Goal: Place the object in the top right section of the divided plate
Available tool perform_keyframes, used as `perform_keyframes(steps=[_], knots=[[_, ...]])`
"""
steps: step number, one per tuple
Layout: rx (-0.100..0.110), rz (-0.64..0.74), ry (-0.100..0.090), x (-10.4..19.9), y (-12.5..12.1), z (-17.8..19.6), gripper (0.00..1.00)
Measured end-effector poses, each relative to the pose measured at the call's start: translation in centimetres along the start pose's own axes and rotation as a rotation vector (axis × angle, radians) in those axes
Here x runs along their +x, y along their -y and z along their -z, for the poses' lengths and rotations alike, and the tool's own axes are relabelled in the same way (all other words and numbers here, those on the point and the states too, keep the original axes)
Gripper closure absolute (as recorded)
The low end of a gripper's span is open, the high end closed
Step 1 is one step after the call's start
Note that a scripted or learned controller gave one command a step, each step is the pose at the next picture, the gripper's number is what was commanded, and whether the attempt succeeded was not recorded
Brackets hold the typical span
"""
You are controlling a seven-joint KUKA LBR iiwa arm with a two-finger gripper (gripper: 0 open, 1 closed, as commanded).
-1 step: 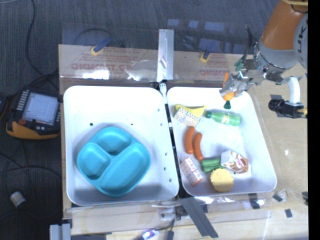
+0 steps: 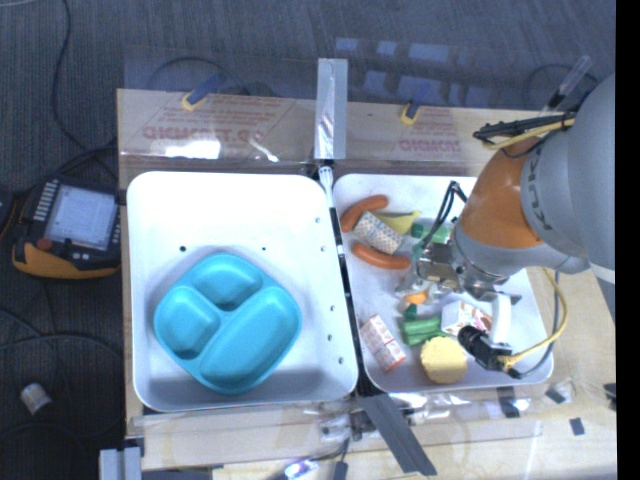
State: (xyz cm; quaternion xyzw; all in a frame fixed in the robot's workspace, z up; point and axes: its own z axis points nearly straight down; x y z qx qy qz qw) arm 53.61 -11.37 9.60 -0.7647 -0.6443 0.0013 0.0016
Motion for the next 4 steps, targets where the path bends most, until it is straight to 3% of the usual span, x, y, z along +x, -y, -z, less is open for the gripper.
perform_keyframes(steps=[1, 2, 3, 4], knots=[[-0.026, -0.403, -0.005, 1.2, 3.2, -0.5, 1.0], [-0.023, -0.723, -0.012, 1.2, 4.7, -0.5, 1.0], [0.0, -0.852, 0.004, 11.2, 7.3, 8.6, 1.0], [-0.003, -0.964, 0.005, 15.2, 7.6, 15.2, 1.0]])
